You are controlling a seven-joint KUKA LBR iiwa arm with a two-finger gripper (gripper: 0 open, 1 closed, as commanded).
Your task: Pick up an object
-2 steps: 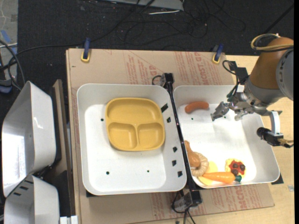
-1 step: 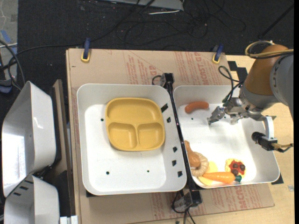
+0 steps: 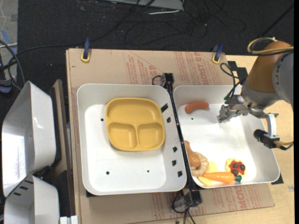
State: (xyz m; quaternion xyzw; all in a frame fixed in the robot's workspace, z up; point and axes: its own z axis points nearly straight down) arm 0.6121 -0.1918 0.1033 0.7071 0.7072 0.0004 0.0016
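My end effector (image 3: 225, 114) hangs in the right bin (image 3: 261, 146), upper part; can't tell its state. Nearest pick is the sausage (image 3: 196, 107), just beside it toward the divider, long axis running roughly across the bin, in line with my approach. Carrot (image 3: 218, 176) and other toy food sit well apart at the near edge. The cardboard on the bench (image 3: 140, 64) has red print, too faint and reversed to read.

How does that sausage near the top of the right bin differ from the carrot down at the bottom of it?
The sausage is reddish-brown and rounded at both ends; the carrot is bright orange and tapers to a point. The sausage lies alone on bare white floor, while the carrot sits crowded among other toy food in the near corner. The sausage lies closer to the gripper. Both are elongated, lie roughly crosswise, and share the right bin.
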